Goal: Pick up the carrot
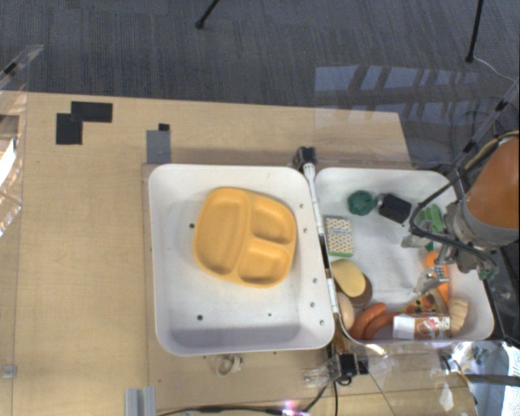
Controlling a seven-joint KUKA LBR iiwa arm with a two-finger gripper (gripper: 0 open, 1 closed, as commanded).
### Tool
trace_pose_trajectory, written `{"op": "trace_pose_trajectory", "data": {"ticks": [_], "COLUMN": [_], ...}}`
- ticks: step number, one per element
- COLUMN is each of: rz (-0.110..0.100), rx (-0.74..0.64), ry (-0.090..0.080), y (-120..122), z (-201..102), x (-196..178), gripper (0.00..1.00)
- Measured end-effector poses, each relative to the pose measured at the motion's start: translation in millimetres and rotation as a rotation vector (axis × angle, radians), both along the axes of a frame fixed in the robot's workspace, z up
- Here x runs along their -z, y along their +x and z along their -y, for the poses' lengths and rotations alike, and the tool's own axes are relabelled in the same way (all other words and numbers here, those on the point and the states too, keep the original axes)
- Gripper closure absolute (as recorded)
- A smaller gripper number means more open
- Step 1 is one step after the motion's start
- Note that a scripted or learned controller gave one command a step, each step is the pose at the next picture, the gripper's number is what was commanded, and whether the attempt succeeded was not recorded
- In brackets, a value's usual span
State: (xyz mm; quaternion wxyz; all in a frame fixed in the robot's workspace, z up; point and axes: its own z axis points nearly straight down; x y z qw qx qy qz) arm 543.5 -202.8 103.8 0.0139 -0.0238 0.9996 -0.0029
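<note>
The carrot (432,260) lay near the right wall of the right bin (382,183), beside a bottle (421,327). The gripper (435,272) hovered over it; jaws' state I cannot tell.

A light wooden bench top (81,268) fills most of the view, bearing black square markers (81,122) near its far left corner. Beyond it lies dark grey ribbed carpet floor (268,49) — thin black stand legs (209,12) rest on it. A clear plastic panel (406,97) gives pale reflections at right.
</note>
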Motion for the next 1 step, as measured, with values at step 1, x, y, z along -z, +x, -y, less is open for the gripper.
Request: {"op": "trace_pose_trajectory", "data": {"ticks": [1], "rz": [0.012], "rx": [-0.004], "ry": [-0.003], "y": [4.2], "z": [-0.3], "x": [-13.3], "gripper": [1.00]}}
